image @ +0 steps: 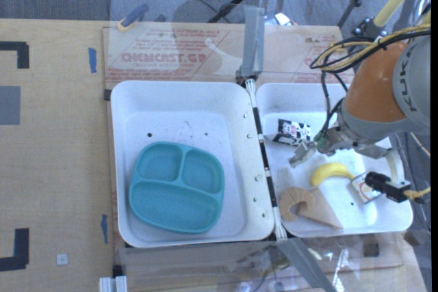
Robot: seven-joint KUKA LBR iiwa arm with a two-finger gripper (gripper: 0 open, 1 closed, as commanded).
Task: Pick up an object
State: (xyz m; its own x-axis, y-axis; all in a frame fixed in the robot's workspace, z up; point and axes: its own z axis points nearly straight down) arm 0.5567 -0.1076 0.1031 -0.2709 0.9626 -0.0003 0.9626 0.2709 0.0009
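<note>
The gripper (306,152) hangs low in the right bin (397,219); whether it is open or closed I cannot tell. A yellow banana (330,173) lies just beside it, a black-and-white carton (293,131) just behind. This looks like the approach: next, settle over one object.

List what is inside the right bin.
The right bin holds a yellow banana, a tan wooden piece and a small black-and-white item. The gripper hangs over them; the arm covers the bin's far right corner.
</note>
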